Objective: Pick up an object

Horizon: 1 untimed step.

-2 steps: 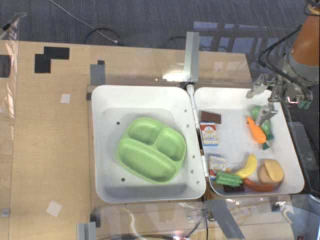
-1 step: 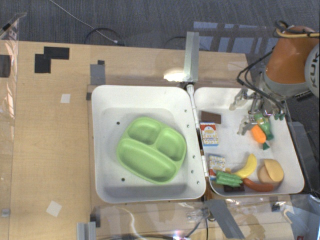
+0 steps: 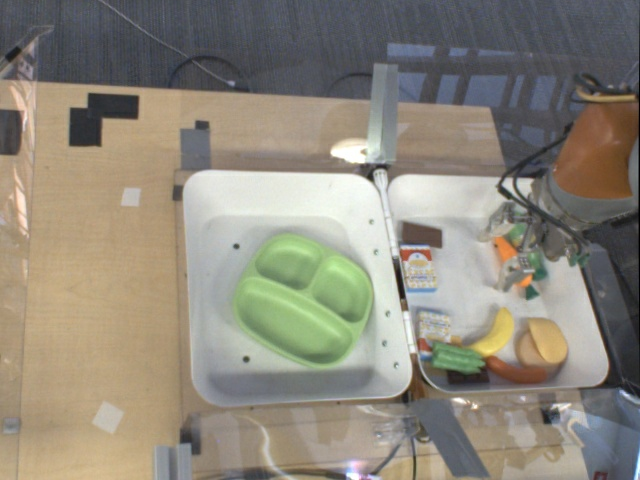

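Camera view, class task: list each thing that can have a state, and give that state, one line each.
Green divided plate: right way up in the left bin.
Banana: lying flat in the right bin.
Small carton: lying flat by the divider.
Gripper: lowered into the right bin beside an orange and green toy.

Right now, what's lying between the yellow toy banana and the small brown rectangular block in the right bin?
In the camera view, two small printed cartons lie between the banana and the brown block: one just below the block, another beside the banana.

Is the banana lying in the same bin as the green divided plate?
No, the banana lies in the right bin, while the green divided plate is in the left bin.
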{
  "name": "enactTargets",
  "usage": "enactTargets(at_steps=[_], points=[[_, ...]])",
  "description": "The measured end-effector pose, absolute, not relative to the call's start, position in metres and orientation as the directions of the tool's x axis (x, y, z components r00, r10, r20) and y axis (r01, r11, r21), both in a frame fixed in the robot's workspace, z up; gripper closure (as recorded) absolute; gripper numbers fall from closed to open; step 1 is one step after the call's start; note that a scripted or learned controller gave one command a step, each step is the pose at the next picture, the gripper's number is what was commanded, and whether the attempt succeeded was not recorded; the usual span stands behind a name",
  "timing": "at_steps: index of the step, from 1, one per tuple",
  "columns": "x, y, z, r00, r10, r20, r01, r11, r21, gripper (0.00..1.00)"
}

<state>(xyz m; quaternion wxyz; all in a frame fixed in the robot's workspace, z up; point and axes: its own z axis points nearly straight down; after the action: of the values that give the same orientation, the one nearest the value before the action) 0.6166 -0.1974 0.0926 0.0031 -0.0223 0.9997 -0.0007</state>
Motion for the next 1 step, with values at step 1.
enactTargets(at_steps=[1], points=[[0.6221,-0.1943,0.1085,-0.998,-0.054,-0.021,-0.054,0.999,-0.005,1.00]])
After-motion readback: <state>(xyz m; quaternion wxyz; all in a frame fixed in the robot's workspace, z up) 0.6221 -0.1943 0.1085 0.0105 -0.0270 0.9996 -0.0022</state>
